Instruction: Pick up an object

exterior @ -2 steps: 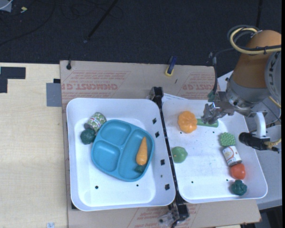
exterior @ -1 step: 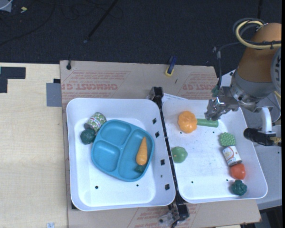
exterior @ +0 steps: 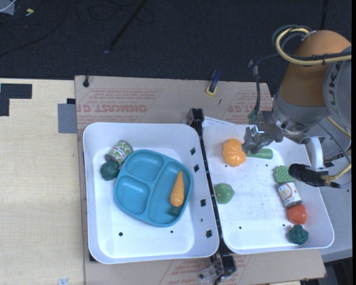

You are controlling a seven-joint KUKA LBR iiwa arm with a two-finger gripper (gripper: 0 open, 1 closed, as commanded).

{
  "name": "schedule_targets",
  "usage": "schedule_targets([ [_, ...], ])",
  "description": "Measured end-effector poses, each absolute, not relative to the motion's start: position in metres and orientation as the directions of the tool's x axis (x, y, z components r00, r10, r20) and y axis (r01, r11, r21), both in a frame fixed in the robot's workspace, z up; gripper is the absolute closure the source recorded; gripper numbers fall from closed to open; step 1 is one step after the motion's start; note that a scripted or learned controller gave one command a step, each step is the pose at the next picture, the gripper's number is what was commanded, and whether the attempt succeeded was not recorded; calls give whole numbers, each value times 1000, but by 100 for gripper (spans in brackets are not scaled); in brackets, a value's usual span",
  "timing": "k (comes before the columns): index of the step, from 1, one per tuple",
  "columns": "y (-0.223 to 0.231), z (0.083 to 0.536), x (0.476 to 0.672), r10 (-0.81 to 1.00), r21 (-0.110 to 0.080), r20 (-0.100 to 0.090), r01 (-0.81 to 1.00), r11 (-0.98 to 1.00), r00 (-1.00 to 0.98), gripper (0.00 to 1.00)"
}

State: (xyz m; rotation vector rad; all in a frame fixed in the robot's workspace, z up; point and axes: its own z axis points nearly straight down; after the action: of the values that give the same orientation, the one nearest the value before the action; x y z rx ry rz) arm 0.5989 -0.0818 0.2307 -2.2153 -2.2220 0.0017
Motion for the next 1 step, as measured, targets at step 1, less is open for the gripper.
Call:
schedule_targets([
  [1,-29,240,592,1000,-4,2,1000,5,-5,100],
])
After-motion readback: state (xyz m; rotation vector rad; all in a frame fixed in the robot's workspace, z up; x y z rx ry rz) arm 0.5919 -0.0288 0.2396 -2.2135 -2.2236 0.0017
